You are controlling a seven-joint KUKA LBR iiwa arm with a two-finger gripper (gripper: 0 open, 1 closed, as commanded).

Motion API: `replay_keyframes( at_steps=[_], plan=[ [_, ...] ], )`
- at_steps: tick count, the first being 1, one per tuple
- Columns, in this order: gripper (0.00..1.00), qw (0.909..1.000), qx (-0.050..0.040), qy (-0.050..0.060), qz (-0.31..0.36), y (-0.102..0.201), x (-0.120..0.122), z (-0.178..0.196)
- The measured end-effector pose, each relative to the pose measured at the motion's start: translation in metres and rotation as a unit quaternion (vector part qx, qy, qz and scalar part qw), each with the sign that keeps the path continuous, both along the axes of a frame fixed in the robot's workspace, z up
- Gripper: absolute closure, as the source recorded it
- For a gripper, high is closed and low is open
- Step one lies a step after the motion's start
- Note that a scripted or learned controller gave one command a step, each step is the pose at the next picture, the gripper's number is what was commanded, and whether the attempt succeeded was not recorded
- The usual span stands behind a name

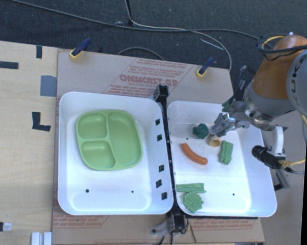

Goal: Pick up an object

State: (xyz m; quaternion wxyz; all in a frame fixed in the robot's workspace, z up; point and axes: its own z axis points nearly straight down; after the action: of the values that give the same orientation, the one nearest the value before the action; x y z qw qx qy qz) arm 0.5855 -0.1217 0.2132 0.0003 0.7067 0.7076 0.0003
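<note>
The right bin [253, 197] holds several toy foods: a dark green lump [200, 130], a small tan piece [214, 142], an orange sausage [194, 153], a green pickle-like piece [225, 152], a flat green strip [190, 188] and a round textured green piece [192, 201]. My gripper [219, 126] hangs low over the bin's back part, just right of the dark green lump and right above the tan piece. Nothing is visibly held.
The left bin [70, 187] holds a green divided plate [109, 139]. A black divider with clips [165, 146] runs between the bins. Cables [165, 27] lie behind the bench, and blue-and-yellow clamps [80, 48] hold the cardboard base.
</note>
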Motion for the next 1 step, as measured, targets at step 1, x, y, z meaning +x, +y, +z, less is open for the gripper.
replay_keyframes(
  at_steps=[1],
  plan=[
    [1.0, 1.0, 0.0011, 0.001, 0.002, 0.0514, -0.0075, 0.0108]
  ],
)
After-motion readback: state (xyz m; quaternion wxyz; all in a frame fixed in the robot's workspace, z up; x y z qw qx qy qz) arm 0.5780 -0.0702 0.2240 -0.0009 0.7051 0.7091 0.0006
